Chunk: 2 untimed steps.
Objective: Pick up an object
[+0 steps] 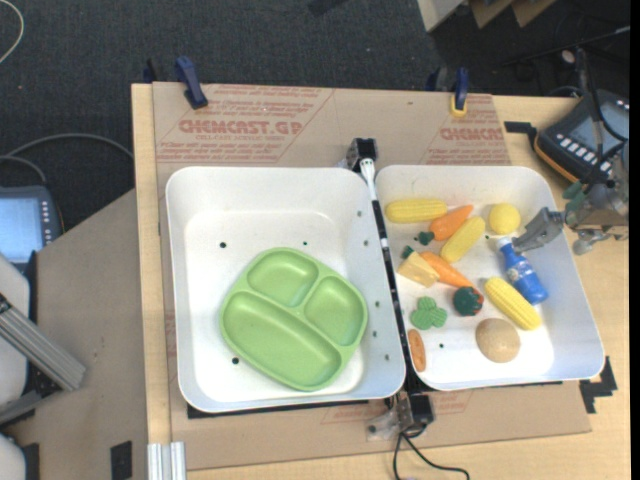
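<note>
One pincer (541,230) above blue bottle (522,272)

Two shallow white plastic bins are sitting side by side, touching: left bin (180,268), right bin (455,356). A light-green divided plastic plate (295,318) is lying flat in the left bin, toward its near side. Both bins are resting on a brown cardboard sheet with red print (260,118). A blue clamp (190,81) and a yellow-and-blue clamp (459,90) are gripping the sheet's far edge. A small black clip (362,152) is sitting where the bins meet at the far end. A black cable (420,453) is trailing off the near edge. A lit blue screen (22,230) is glowing at far left, with a silver aluminium rail (40,343) lying below it. A yellow-and-black handheld unit (585,138) is sitting at right.
</note>
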Available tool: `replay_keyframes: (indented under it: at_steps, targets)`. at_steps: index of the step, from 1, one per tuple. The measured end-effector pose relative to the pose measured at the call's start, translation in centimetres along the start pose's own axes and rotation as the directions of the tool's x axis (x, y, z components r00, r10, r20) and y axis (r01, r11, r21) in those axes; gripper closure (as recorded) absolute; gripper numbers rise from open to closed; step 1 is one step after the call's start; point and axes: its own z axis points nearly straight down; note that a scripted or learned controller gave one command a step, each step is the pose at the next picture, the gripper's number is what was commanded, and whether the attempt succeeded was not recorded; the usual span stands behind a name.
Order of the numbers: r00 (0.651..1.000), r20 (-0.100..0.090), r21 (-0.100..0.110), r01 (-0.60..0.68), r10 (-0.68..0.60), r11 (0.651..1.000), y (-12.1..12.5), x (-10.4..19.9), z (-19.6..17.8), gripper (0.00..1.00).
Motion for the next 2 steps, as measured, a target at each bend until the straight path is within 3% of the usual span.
replay_keyframes:
  at_steps: [1, 2]
  targets:
    - [1.000, -0.001, -0.015, 0.006, -0.006, 1.000, -0.5, -2.7, 16.8, 0.00]
    - [1.000, -0.004, 0.005, 0.002, -0.002, 1.000, -2.4, 0.3, 19.0, 0.00]
